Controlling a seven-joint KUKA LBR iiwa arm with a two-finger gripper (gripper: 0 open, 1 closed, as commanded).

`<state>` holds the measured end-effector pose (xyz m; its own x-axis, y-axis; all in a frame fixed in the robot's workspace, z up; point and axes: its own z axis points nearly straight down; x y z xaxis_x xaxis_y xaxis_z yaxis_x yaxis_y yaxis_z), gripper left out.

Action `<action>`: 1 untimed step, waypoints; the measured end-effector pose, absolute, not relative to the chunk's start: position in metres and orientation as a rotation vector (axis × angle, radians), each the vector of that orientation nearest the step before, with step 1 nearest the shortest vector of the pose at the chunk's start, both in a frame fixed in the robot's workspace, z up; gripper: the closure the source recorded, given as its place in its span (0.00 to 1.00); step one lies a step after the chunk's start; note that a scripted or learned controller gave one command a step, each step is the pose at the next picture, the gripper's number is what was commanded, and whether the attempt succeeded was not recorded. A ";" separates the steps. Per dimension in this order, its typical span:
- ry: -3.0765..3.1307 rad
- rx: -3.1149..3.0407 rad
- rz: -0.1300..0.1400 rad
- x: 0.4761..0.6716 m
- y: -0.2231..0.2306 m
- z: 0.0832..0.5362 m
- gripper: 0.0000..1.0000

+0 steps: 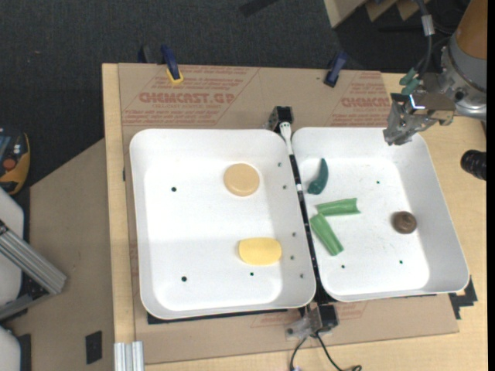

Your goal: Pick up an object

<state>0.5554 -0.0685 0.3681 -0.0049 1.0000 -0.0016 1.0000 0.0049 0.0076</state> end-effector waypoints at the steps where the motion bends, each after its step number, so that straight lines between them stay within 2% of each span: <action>1: 2.215 2.234 -0.007 0.475 -0.127 0.333 1.00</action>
